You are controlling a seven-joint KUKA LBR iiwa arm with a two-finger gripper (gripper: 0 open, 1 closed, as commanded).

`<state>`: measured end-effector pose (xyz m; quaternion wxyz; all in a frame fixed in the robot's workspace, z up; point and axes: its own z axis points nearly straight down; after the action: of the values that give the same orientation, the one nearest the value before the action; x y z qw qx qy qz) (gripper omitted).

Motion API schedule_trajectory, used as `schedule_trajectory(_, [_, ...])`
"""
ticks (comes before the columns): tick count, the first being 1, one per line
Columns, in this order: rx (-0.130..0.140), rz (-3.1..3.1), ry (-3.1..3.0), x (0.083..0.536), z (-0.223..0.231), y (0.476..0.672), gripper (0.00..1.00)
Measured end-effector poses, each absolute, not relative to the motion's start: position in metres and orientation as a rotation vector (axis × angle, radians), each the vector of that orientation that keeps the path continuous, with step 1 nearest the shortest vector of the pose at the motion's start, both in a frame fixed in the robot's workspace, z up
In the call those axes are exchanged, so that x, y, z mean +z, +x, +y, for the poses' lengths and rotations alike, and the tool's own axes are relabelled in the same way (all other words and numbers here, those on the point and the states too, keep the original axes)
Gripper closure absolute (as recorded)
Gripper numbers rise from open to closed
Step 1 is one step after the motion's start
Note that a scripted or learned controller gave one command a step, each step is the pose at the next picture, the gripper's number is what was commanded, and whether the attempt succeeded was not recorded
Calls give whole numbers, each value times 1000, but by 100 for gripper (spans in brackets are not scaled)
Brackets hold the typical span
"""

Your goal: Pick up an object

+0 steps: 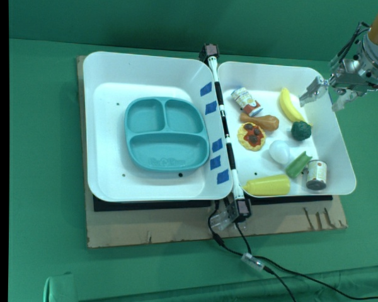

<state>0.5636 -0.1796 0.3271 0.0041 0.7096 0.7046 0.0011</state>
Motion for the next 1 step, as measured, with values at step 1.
schedule_trajectory(1, [7,2201,2217,189,-190,525,0])
